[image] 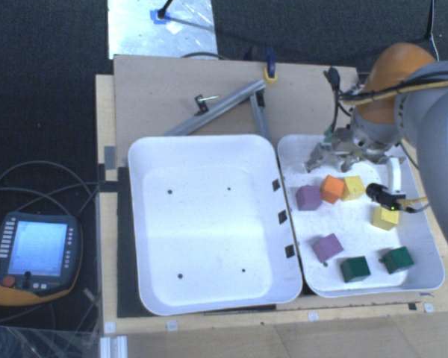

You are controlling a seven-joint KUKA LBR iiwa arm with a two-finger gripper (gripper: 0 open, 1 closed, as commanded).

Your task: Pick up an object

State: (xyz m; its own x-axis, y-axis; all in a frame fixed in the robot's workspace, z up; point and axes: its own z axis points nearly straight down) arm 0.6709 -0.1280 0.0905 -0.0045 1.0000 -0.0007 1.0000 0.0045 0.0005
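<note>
Right bin (433, 271) holds seven small blocks. Purple (308, 198), orange (332, 189) and yellow (352, 187) touch in a row; another yellow (385, 217) sits apart. Second purple (328, 247) and two greens (355, 268) (397, 259) lie near the front.

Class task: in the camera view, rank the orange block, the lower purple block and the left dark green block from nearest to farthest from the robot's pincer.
Measured from the pincer, at the right bin's far end:
1. Orange block, just below the pincer in the bin's upper part.
2. Lower purple block, mid-bin towards its left wall.
3. Left dark green block, at the bin's near edge.
</note>
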